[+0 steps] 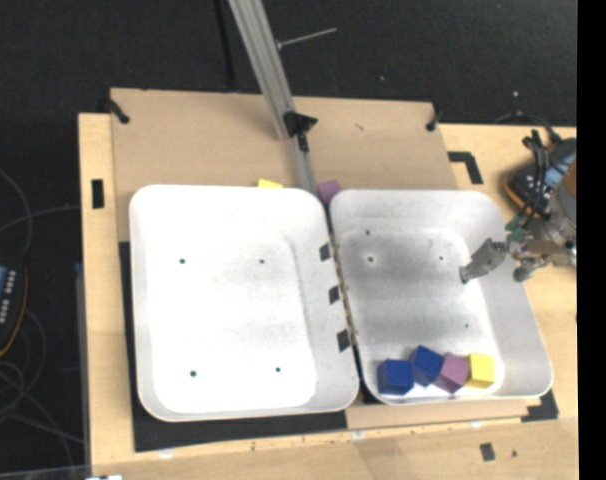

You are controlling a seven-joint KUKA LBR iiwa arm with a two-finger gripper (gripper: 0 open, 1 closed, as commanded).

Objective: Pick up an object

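Observation:
Along the front wall of the right bin (503, 313) lie two blue blocks (395, 376) (426, 363), a purple block (451, 370) and a yellow block (481, 369), packed side by side. My gripper (493, 260) reaches in from the right edge over the right side of this bin, well behind the blocks. One grey finger (480, 262) points left and down into the bin; nothing shows between the fingers.
The left bin (143, 268) sits beside the right one, joined by dark clips (335, 293). A yellow block (270, 184) and a purple block (329, 190) lie on the bench behind the bins. A slanted metal rail (266, 53) rises at the back.

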